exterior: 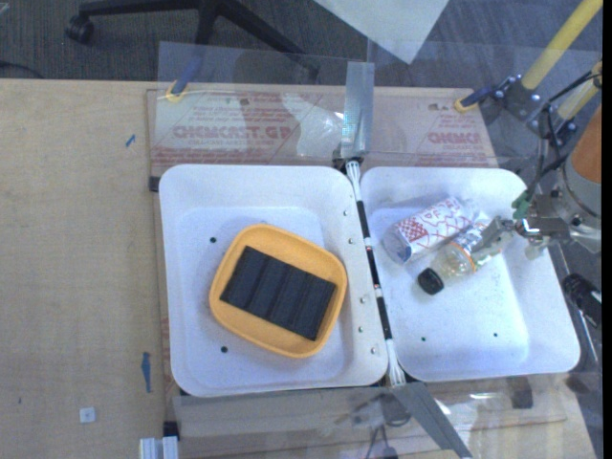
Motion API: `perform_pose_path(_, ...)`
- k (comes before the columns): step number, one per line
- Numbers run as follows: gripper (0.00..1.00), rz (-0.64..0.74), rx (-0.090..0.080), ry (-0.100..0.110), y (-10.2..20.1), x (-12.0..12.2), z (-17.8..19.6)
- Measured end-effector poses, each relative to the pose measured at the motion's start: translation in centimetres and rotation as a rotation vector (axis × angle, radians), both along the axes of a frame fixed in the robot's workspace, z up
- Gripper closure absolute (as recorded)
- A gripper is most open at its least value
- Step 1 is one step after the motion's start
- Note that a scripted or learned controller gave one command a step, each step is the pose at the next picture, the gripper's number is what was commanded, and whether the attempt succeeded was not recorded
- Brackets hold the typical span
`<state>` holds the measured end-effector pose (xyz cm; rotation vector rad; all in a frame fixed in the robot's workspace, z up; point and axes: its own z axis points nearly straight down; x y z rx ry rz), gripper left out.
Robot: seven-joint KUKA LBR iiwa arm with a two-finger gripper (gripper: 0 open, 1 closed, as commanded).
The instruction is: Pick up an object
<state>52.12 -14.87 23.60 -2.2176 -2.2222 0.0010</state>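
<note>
**Op:** Starting big: two white bins sit side by side mid-frame. The left bin (191, 218) carries a yellow tray (229, 285) with a dark ridged block (283, 293) lying in it. The right bin (497, 342) has the smaller stuff, bunched in its upper half.

**Desk:** What's in that bunch?

**Op:** A red-and-white patterned pack (430, 228), a small clear bottle (457, 256) touching its lower right side, and the bottle's black cap (430, 281) at the lower left end.

**Desk:** And the arm?

**Op:** It comes in from the right edge of the frame, wrist low over the right bin's right side. The gripper (497, 237) is angled towards the left and sits just beside the bottle's right end.

**Desk:** Has it got anything?

**Op:** I can't tell. The fingertips blur into the bottle from here, so whether it's clamped or released isn't readable, and I see nothing clearly between them.

**Desk:** So which step?

**Op:** I'd judge it's at the grasp itself, down at the bottle. Next I'd want a firm close on it, then a straight lift clear of the pack; the clear plastic looks slippery and could squirt out
</note>
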Motion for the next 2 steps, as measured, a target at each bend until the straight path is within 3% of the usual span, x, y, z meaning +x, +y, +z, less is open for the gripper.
perform_pose_path(1, 0.00, 0.057, -0.003, -0.005, -0.4, 4.5, -3.1)
perform_pose_path(2, 0.00, 0.006, -0.003, -0.006, -0.6, 4.2, -2.0)
